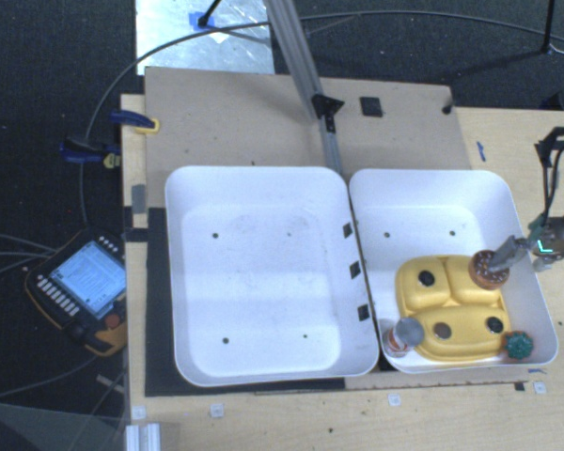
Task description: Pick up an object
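Note:
The right bin [432, 205] holds a big yellow moulded plastic piece [446, 308] with dark holes in its front right part. On the yellow piece's upper right rests a round brown object [487, 269] with a speckled top. A small grey-capped item with red and white [402, 334] lies at the yellow piece's lower left corner. A dark green ball [519, 346] sits in the bin's front right corner. My gripper [513, 250] reaches in over the right rim, its tip just right of and above the brown object. It is too small and blurred to read.
The left bin [254, 271] stands beside the right one, joined along a ridge with black clips [355, 269]. A grey pole [296, 40] slants over the back of the bench. A pendant with a lit screen [85, 285] lies left of the bench.

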Controlling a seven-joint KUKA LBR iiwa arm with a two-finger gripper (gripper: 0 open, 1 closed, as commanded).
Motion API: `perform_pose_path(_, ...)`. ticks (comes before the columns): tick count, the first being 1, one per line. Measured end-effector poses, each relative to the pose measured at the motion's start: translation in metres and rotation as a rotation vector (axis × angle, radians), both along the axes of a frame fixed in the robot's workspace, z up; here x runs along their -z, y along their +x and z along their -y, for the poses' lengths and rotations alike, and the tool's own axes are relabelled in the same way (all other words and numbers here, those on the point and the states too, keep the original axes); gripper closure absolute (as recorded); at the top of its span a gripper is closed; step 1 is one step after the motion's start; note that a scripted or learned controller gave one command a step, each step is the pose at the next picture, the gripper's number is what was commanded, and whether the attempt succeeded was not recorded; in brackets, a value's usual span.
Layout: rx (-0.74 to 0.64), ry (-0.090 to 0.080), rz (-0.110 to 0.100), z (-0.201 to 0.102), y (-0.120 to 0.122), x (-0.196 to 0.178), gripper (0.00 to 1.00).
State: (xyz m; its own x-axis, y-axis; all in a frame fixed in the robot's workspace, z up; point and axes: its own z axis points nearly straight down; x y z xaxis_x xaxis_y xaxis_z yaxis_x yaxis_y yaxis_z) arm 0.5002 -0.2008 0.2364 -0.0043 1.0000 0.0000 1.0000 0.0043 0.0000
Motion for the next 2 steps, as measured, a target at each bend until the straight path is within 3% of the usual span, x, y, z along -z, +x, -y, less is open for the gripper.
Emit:
perform_pose_path(1,0.000,0.000,0.001,0.000,0.000,0.000,0.00)
perform_pose_path(2,0.002,0.001,-0.003,-0.001,0.000,0.063,0.00)
